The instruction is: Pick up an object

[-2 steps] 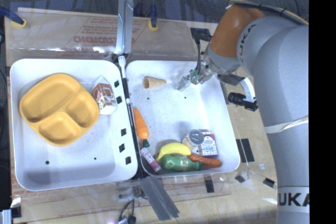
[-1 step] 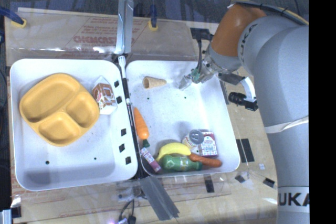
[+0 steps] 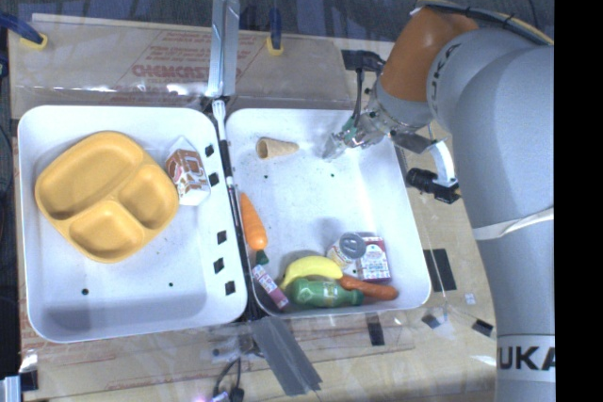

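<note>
1. Nearest you, at the right bin's [image 3: 415, 231] 6 o'clock edge, you have a tight cluster: a green bottle [image 3: 325, 294] lying flat, a yellow banana [image 3: 313, 269] touching it above, an orange carrot [image 3: 369, 288] at its right, and a small carton [image 3: 374, 259] with a round can [image 3: 351, 246] just beside it.
2. At the bin's 7 o'clock corner, a thin pink tube [image 3: 268, 286] lies against the wall.
3. Along the 9 o'clock wall you see a second carrot [image 3: 252, 221] lying lengthwise.
4. The middle of the right bin's floor is open room.
5. In the left bin [image 3: 122, 315], a yellow divided plate [image 3: 105, 193] sits toward 10 o'clock; a small brown packet [image 3: 187, 170] rests by the 3 o'clock wall, touching the plate.
6. Toward the right bin's 11 o'clock, a cone [image 3: 275, 147] lies alone.
7. Farthest, at 1 o'clock, the hand [image 3: 344, 141] hangs low near the back wall, well apart from the cone; you cannot tell how it is set.
</note>
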